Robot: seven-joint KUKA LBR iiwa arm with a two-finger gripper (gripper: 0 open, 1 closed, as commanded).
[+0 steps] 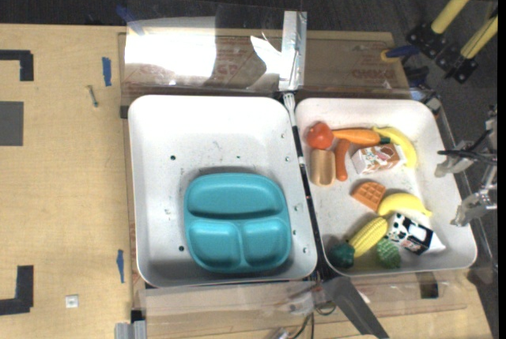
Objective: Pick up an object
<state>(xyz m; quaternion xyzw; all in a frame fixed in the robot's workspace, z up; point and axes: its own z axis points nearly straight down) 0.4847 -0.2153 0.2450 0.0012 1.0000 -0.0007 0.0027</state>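
Two white bins sit on the table (55, 171). The left bin (158, 132) carries a teal divided plate (236, 220). The right bin (443, 120) carries the toy food, all candidates for the pick.

Upper part of the right bin: red tomato (319, 135), carrot (356, 137), banana (399, 141) and a small carton (378, 160), packed close, some touching. A tan cylinder (322, 166) stands just below the tomato, and an orange waffle piece (368, 193) lies mid-bin. Lower part: second yellow piece (402, 205), corn cob (368, 235), cow-print carton (411, 235), a green knobbly bit (387, 252) and a dark green lump (342, 254) at the bottom rim.

The end effector (474, 183) looks to be the grey metal at the right edge of the frame, over the right bin's rim, near the cow-print carton and apart from all items. I cannot tell whether it is wide or narrow; it is cut off and blurred.

Handling, my guess: these look like hollow plastic toys, so light, stiff, smooth and prone to slipping or rolling. The corn cob is the best bet, taken across its short width at the middle, though the neighbours touching it may get nudged. The cow-print carton has flat faces and is closest, so grip it across two opposite sides. The plate is too wide and flat, so I'd skip it.
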